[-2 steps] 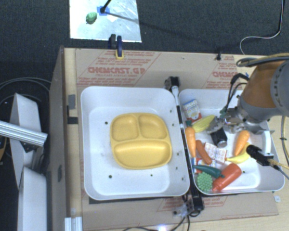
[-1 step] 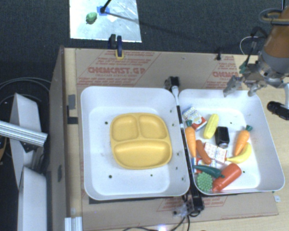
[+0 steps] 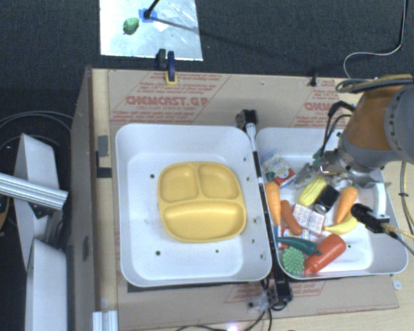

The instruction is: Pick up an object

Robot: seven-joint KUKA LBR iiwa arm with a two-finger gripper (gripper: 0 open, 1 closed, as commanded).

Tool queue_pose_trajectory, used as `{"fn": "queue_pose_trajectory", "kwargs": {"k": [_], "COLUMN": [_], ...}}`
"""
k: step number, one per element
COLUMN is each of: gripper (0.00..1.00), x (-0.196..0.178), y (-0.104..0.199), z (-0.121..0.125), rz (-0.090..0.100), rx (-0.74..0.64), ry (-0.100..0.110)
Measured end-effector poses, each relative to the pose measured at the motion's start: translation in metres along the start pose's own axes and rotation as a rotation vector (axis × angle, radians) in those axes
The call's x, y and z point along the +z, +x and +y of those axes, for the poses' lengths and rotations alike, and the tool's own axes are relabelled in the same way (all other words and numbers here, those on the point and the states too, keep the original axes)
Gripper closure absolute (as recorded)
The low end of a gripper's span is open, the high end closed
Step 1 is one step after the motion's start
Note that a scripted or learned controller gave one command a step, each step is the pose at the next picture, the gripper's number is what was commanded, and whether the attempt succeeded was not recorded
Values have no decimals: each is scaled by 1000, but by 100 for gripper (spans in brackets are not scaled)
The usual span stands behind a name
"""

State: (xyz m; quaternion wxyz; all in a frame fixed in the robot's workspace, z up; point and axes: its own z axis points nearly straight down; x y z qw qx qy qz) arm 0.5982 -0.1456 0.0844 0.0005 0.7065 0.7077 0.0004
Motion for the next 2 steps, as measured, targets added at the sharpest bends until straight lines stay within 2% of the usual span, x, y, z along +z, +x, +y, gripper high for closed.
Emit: {"fn": "queue_pose_trajectory", "kwargs": {"k": [1,2], "gripper": [100,100], "x": [-11,-101], "y": [0,105], "z": [1,-8], "rz": [-1,1], "rx": [-1,-3], "ry": [-3,-3]}}
